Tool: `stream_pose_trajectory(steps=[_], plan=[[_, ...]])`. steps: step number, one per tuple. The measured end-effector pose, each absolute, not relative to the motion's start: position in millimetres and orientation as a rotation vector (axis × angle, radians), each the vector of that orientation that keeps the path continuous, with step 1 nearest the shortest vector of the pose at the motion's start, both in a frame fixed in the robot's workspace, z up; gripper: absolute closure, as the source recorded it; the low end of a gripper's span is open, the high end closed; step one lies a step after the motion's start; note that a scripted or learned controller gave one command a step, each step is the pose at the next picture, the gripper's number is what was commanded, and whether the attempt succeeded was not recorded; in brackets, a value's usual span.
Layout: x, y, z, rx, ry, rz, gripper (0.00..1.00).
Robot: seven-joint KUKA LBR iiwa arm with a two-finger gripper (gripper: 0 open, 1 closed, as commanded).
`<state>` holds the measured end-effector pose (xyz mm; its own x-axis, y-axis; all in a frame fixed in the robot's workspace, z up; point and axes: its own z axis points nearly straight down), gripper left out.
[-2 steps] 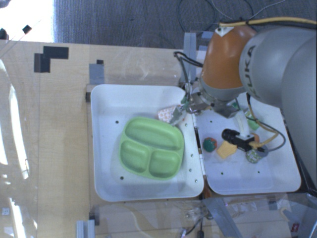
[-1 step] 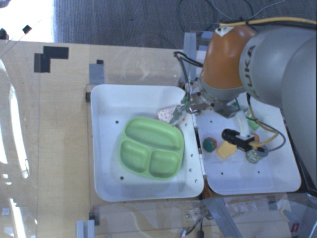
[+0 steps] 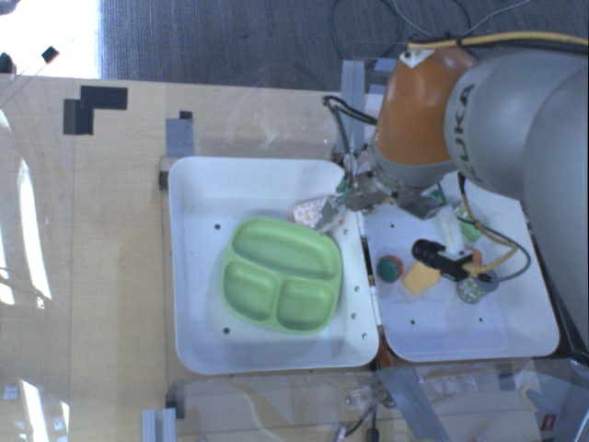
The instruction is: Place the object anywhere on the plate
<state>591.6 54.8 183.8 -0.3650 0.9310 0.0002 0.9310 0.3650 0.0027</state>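
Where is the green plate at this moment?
In the camera view, the green plate lies in the left white bin, toward its right side, below the gripper.

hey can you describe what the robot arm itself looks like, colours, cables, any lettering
The arm is bulky, rounded and light grey, with a glossy orange band above the wrist. Dark lettering runs down the grey shell beside the band, too partial to read. Thin black cables loop off the wrist, and a yellow cable runs along the top. The tool is small, dark and metallic.
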Motion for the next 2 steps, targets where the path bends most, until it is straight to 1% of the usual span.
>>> stream_pose_trajectory(steps=[2], plan=[[591.6,54.8,183.8,1.769,2.594,0.004,0.0]])
